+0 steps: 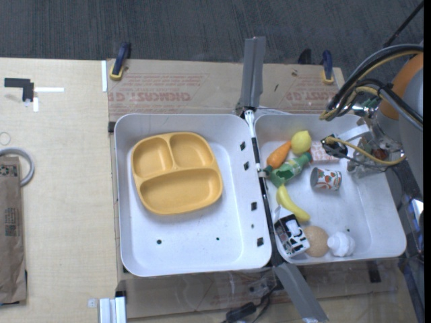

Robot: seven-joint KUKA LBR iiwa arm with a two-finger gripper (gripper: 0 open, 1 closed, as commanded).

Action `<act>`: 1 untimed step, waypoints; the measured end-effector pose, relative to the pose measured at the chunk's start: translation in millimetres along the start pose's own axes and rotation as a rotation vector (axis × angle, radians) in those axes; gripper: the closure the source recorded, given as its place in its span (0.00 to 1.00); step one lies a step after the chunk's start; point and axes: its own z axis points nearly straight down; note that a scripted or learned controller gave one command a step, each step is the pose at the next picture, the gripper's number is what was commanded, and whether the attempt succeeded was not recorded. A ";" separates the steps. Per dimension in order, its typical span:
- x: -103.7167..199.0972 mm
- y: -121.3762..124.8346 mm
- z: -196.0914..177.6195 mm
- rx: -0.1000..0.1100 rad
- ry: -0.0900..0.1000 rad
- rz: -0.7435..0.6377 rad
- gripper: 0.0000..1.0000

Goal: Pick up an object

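grey arm (404, 123) with an orange band, looped black and yellow cables.

From my remote station, even overhead light falls bright across both white bins (128, 200), their floors showing mild glare and only soft, short shadows; the yellow plate (176, 172) reads crisp, while the arm (404, 106) at right looks slightly blurred.

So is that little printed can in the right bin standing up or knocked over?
Knocked over. The can lies on its side on the right bin's floor, its printed wall facing up and its round end facing left.
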 end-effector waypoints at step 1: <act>0.0 -0.4 -7.0 0.001 -0.005 -0.004 1.00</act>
